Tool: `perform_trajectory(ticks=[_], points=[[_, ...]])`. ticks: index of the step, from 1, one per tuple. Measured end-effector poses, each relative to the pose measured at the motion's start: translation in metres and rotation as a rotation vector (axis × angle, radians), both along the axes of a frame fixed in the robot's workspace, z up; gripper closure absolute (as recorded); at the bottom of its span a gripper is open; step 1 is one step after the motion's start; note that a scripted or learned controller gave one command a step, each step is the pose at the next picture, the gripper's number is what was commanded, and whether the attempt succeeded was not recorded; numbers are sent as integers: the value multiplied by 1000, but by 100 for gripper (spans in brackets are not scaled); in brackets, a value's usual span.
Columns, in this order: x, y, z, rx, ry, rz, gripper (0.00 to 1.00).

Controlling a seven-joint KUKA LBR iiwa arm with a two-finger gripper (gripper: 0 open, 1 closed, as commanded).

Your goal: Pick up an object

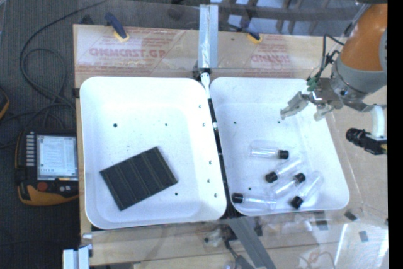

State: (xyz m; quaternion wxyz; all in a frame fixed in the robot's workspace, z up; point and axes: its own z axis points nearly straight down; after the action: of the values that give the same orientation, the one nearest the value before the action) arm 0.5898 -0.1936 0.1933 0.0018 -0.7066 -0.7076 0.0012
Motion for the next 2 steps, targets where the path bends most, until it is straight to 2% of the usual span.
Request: perform_trajectory(ticks=[1, 2], points=[[-55, -21, -97, 6, -5, 103, 0], [-87, 45, -102, -8, -20, 160, 0]])
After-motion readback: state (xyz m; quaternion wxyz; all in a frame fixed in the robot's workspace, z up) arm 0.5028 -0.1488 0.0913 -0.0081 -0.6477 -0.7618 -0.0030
